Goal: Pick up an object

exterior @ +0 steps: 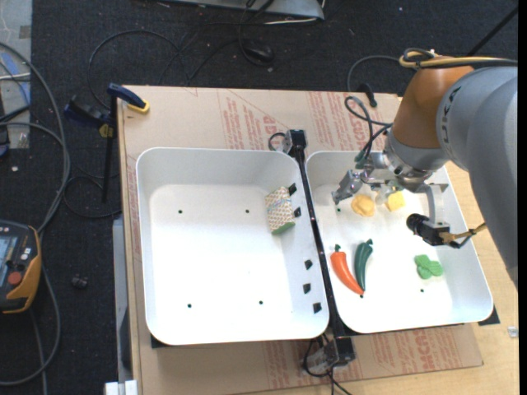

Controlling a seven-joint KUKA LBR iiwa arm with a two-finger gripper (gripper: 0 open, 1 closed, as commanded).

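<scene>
Camera view: we see the end effector point(356, 188) low over the far end of the right bin point(469, 303), its fingers spread apart and gripping nothing. Just beside it lie two yellow pieces point(363, 206); nearer us lie an orange pepper point(347, 271), a green pepper point(363, 262) and a green piece point(427, 267). A patterned object point(281, 211) rests in the left bin point(156, 303).

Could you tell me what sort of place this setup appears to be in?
Most likely a robotics lab: a robot arm reaches over two white bins of toy items on a bench, with loose cables across dark carpet.
</scene>
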